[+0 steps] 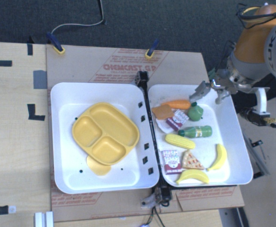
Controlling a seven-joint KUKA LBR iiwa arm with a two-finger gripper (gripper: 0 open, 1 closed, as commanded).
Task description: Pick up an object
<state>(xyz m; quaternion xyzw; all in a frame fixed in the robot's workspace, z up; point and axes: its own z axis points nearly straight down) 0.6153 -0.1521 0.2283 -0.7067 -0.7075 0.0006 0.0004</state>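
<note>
Across the left bin [64, 126] lies a yellow divided tray [105, 133]. Crowding the right bin [237, 141] are a carrot [179, 104], green bottle [195, 132], corn cob [179, 141], waffle [192, 161] and two bananas [205, 168]. Above that bin's far edge hangs the gripper [210, 92], fingers spread, grasping nothing.

Arm [253, 46] at right; fingers [200, 91] spread apart, nothing between.

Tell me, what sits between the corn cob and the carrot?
In the camera view, a purple-and-white packet lies between the corn cob and the carrot.
</note>
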